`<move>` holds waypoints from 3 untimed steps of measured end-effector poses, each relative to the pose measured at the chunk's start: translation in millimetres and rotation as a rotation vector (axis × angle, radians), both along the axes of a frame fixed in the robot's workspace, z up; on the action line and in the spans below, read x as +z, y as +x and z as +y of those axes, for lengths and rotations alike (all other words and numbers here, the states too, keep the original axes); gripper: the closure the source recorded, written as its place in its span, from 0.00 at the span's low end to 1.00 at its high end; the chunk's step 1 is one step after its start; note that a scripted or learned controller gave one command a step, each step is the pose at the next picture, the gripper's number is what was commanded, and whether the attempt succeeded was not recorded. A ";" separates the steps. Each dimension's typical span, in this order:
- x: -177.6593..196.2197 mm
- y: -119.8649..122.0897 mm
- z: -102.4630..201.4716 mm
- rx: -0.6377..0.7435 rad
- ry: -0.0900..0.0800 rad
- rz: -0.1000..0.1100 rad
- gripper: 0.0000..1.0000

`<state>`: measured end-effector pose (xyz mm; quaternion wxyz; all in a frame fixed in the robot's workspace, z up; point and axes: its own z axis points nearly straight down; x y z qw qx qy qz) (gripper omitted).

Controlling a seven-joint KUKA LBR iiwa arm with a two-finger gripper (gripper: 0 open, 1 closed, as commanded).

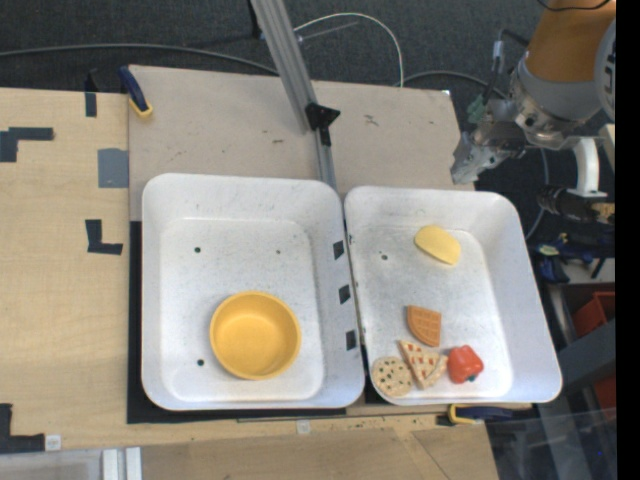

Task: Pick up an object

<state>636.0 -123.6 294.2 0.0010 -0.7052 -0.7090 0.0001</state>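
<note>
Round cracker (391, 376) lies nearest; yellow lemon (438, 245) slants its long axis upper-left to lower-right; gripper (468, 165) opening unclear.

Even, diffuse overhead light; no hard shadows. White bins (250, 193) bright but not blown out (mild sheen on rims). Yellow bowl (255, 335) casts a faint shadow toward 6 o'clock. Arm (560, 58) at 2 o'clock slightly soft. Overall grainy, low resolution.

Toy foods in the right bin (520, 258)
Yellow lemon piece (438, 245) at 12 o'clock; orange wedge (424, 325), cracker (391, 376), pizza slice (422, 362), red pepper (464, 364) clustered at 6.
</note>
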 end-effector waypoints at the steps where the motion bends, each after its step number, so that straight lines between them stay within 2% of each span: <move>1: -4.1 -20.4 43.9 -0.001 0.000 0.001 1.00; 2: -11.1 -33.5 93.6 0.000 0.000 0.001 1.00; 3: -39.1 -50.8 143.3 0.000 0.000 0.004 1.00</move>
